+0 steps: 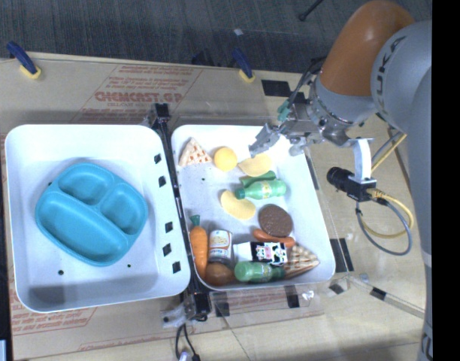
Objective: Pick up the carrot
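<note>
- The carrot (199,248) lies in the right bin (314,201), pressed up against the bin's left wall, near the front corner, its green top pointing toward the back.
- It runs lengthwise along that wall, so I judge a grasp from above wants the fingers to close across its width, with one finger slipping between carrot and wall: tight on that side.
- Just beside the carrot on its right stands a small can (219,245), touching or nearly so, and a brown rounded item (219,273) sits at the carrot's lower end. Crowded company, which likely leaves little room for the fingers.
- The gripper (264,139) hangs over the back of the right bin, above a pale yellow piece (255,164), well apart from the carrot.
- Whether its fingers are spread or pressed together, I cannot tell; they blur into the wrist hardware at this slant. Nothing is visibly pinched between them.
- So the pick is not yet begun, by my reading: the arm needs to travel toward the front-left corner of the bin before descending.
- A green bottle (262,190), a yellow ball (225,157) and a brown disc (275,220) lie between gripper and carrot, low enough that a pass overhead should clear them.
- The left bin (23,201) holds a blue divided tray (91,213), out of the action.
</note>
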You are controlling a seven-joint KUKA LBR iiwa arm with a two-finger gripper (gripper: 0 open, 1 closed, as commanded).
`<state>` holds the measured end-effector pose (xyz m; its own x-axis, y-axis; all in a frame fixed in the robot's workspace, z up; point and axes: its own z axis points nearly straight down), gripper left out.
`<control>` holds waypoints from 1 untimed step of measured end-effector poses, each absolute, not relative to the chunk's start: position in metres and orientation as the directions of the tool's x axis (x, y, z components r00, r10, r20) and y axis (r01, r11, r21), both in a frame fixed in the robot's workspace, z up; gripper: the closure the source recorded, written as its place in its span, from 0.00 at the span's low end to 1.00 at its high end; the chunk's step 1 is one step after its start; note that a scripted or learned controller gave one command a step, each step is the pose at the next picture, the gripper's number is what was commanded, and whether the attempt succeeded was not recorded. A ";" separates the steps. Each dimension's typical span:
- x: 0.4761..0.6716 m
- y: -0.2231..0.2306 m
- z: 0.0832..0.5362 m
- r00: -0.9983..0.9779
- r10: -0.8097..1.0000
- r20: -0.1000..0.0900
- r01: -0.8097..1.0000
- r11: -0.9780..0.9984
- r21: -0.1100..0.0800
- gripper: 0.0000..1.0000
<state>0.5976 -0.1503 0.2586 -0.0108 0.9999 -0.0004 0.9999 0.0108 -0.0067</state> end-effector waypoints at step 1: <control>0.643 -0.142 0.093 0.104 0.995 0.001 0.994 -0.103 -0.024 0.00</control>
